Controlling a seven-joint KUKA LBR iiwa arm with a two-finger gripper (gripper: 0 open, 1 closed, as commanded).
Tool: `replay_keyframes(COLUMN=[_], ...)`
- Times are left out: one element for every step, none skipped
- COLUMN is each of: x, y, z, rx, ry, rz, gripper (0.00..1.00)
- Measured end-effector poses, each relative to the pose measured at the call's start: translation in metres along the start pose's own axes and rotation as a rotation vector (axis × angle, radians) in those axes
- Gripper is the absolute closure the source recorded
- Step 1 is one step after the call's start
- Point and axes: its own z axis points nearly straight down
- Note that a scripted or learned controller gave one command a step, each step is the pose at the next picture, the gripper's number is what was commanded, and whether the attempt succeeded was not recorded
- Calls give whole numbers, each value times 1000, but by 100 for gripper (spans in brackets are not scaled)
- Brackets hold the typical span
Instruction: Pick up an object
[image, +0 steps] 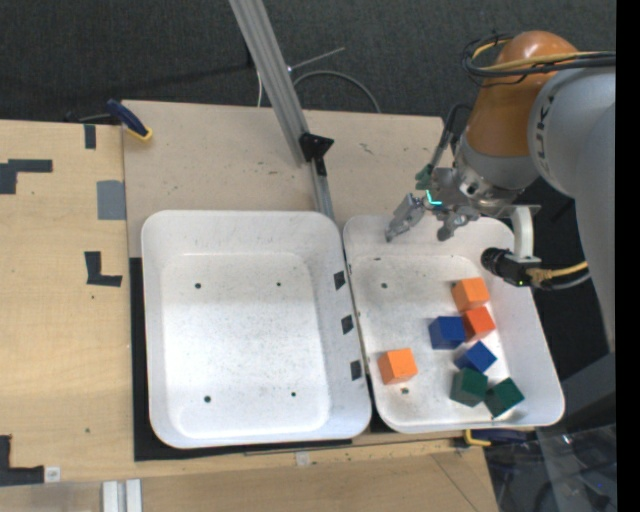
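- My claw hangs over the far rim of the right bin, fingers spread apart with nothing between them
- All the blocks sit in that right bin, toward its near and right side, well apart from my claw
- Two orange blocks touch by the right wall; a third orange block lies alone near the middle
- Two blue blocks sit just beside them
- Two green blocks rest at the near right corner
- The left bin lies beside it
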Motion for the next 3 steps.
replay_keyframes(x=[0,-4,-12], y=[1,-8,-14], z=[-3,57,116], rx=[-4,2,2], ry=[-1,-2,-2], rz=[-1,0,1], gripper=[0,0,0])
